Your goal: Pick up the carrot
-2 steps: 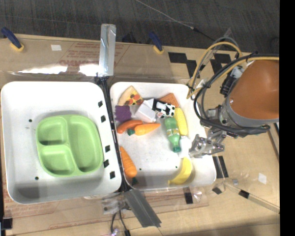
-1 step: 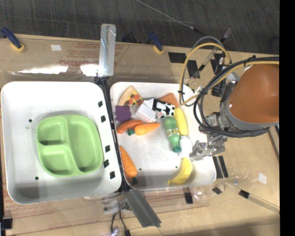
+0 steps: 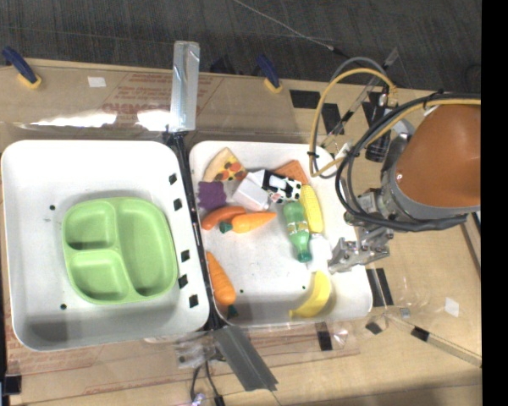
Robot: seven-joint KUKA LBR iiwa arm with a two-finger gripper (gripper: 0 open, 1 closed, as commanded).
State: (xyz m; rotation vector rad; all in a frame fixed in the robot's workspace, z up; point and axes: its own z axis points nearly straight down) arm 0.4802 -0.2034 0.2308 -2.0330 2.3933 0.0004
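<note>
An orange carrot [image 3: 252,222] lies in the middle of the right bin [image 3: 262,307], pointing right. A second orange piece [image 3: 218,217] rests just to its left. Another carrot [image 3: 221,282] lies along the bin's left wall, nearer the front. My gripper [image 3: 353,253] hangs over the bin's right rim, beside the green bottle [image 3: 297,232] and above the banana [image 3: 316,296]. It is well to the right of the carrots and nothing shows in its grasp.
The right bin also holds a pizza slice [image 3: 224,167], a purple block [image 3: 210,195], a white box [image 3: 252,189], a black-and-white toy [image 3: 282,189] and a yellow corn cob [image 3: 311,209]. A green divided plate [image 3: 118,249] sits in the left bin [image 3: 25,176]. Cables [image 3: 347,117] loop above the wrist.
</note>
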